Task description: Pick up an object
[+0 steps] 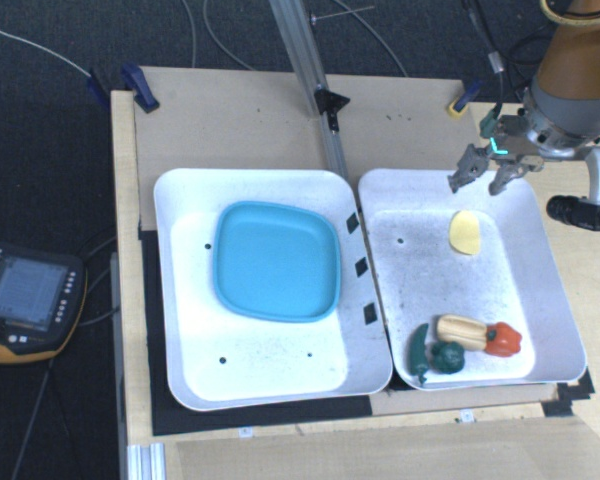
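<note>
Currently my arm (575,58) reaches in from the right, its orange band above the grey wrist, with the wrist angled down toward the far edge of the right bin (540,268). My gripper (488,176) hangs over that bin's far rim; its two fingers (467,172) are spread apart with nothing between them.

Nearest item: a pale yellow, rounded object (465,233) lying flat on the right bin's floor, just below the gripper in the view and apart from it — no contact observed.

Further items sit clustered at the near edge of the same bin, well apart from the gripper. A tan, bun-like piece (460,330) lies on its side, touching a red pepper-shaped piece (503,340) at its right end. A dark green object (436,354) rests just beside the tan piece, on its left and nearer the bin's front wall. I cannot tell whether the green object is one piece or two.

The left bin (180,268) holds a light blue square plate (277,260), lying flat near the bin's middle. Both bins sit side by side on the tabletop (230,118), their inner rims touching or nearly so. A metal post (305,58) rises from the tabletop beyond the bins — it crosses the view at a slant. A handheld control pendant (25,298) lies on the dark floor at the left.
</note>
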